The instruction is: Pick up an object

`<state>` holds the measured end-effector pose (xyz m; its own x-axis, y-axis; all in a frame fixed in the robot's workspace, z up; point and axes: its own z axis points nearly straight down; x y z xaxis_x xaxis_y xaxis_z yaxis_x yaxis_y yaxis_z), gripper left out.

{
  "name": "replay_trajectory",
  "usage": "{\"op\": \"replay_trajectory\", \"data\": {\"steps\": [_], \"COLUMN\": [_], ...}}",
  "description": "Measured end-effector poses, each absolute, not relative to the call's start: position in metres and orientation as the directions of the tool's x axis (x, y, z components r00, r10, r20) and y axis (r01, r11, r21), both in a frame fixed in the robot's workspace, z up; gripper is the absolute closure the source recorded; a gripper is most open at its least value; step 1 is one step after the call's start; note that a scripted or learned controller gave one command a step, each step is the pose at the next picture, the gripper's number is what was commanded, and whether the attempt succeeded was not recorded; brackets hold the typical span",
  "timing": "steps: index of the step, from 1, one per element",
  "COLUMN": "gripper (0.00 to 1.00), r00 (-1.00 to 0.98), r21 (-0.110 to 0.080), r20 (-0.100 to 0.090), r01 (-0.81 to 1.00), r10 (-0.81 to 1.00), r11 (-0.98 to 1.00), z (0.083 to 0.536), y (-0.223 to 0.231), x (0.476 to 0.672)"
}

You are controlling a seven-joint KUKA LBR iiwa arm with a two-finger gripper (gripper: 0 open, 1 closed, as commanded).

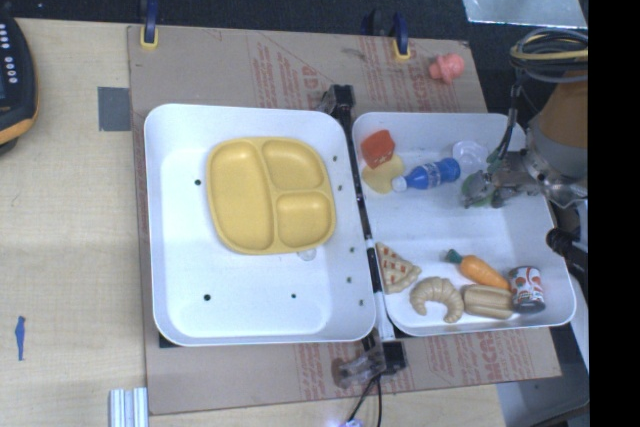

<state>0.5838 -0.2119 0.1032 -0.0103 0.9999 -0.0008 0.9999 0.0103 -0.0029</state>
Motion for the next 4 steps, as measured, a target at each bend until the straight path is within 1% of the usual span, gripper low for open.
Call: {"op": "replay_trajectory", "data": {"steps": [1,2,3,4], "gripper": [1.0,1.0,1.0,1.0], "r00": [-0.002,-0.013,-0.008,-0.011], "r21": [-0.002,0.008,0.002,-0.008], "r20": [0.001,0.0,0.0,0.002], "r01": [1.0,1.0,1.0,1.0], "r10": [1.0,1.0,1.0,1.0], "r11": [0.002,0.013,0.008,0.011], "z": [0.168,0.189,0.238,0.226], "y": [-0.212,-0.153,-0.117,-0.037], "x": [0.537,0.642,0.625,0.584]}}
